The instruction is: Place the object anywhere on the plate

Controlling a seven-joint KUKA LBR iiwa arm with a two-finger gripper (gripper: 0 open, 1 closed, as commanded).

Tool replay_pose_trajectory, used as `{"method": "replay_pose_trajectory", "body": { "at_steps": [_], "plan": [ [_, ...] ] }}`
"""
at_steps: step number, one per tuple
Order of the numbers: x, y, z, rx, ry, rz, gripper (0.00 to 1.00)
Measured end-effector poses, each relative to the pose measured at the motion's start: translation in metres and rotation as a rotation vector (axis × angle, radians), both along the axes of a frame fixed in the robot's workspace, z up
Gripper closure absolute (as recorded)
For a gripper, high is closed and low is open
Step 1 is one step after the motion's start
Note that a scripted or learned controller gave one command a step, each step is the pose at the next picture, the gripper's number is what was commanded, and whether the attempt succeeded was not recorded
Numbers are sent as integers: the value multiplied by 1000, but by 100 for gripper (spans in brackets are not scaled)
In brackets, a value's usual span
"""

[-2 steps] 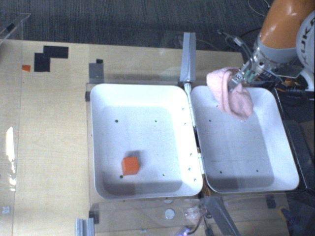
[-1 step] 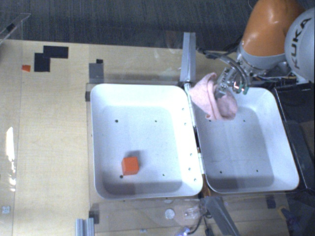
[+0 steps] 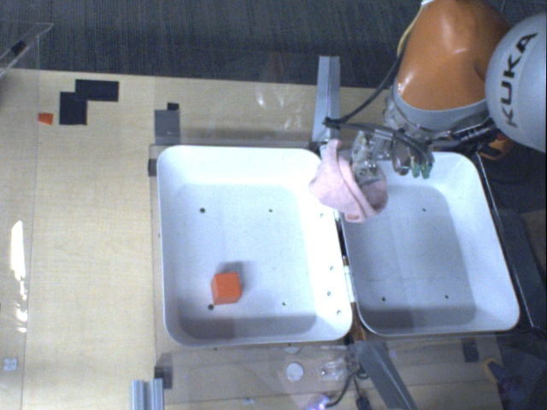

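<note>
The pink cloth (image 3: pixel 346 188) hangs from the closed gripper (image 3: pixel 367 171), lifted above the divide between the left bin (image 3: pixel 184 229) and right bin (image 3: pixel 479 229); no plate can be made out, so placing is judged not yet done, with an orange block (image 3: pixel 226 288) lying in the left bin

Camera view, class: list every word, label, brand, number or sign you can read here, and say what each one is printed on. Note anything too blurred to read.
"KUKA": dark letters running down the pale grey casing of the robot arm, at the upper right, cut by the frame edge.
No other text can be read: the two white bins, the orange block and the pink cloth carry no visible lettering.
</note>
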State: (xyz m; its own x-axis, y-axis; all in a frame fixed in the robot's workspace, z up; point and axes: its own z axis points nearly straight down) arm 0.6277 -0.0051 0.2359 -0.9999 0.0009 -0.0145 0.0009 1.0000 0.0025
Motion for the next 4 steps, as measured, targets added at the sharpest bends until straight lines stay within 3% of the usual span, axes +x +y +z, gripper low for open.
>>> {"method": "replay_pose_trajectory", "body": {
  "at_steps": [1,4],
  "plan": [
    [-28,41,-9,0,4,6,100],
    [-108,177,9,2,5,7,100]
  ]
}}
